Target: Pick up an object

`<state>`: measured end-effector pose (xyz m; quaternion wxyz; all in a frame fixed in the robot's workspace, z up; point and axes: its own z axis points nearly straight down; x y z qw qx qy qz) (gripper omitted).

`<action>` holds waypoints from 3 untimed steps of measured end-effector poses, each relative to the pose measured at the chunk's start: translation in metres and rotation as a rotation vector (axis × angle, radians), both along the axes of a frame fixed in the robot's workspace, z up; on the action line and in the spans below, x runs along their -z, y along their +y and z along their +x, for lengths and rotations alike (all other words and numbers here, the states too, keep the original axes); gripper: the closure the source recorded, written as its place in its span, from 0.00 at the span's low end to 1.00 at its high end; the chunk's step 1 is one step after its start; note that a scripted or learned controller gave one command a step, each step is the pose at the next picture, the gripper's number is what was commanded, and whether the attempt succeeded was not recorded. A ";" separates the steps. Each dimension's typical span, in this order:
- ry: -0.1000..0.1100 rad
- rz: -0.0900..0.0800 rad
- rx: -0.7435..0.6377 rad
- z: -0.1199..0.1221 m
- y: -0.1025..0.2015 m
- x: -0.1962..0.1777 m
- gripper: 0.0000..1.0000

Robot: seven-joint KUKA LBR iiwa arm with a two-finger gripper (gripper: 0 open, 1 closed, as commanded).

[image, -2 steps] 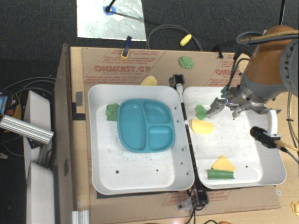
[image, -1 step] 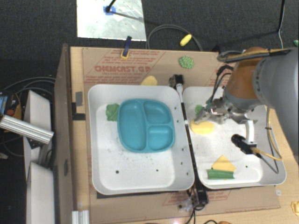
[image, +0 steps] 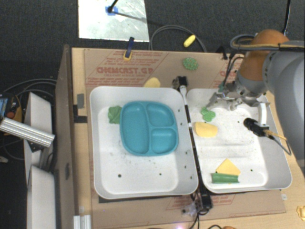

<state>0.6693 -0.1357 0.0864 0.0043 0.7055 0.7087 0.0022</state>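
Right bin [image: 240,144] on the worktop: gripper [image: 223,101] fingers look spread, empty; green piece [image: 208,114] lies just down-left.

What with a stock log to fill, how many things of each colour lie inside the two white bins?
Blue: 1, the divided tray in the left bin.
Green: 3, a leafy piece beside the tray, plus a small piece and a stick in the right bin.
Yellow: 2, a rounded piece and a wedge, both right.
Total: 6.
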 end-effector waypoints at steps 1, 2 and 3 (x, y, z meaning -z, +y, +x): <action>0.009 0.003 -0.003 -0.017 0.042 0.000 0.00; 0.004 0.003 -0.003 -0.016 0.041 -0.012 1.00; 0.006 0.004 0.001 -0.061 0.058 -0.103 1.00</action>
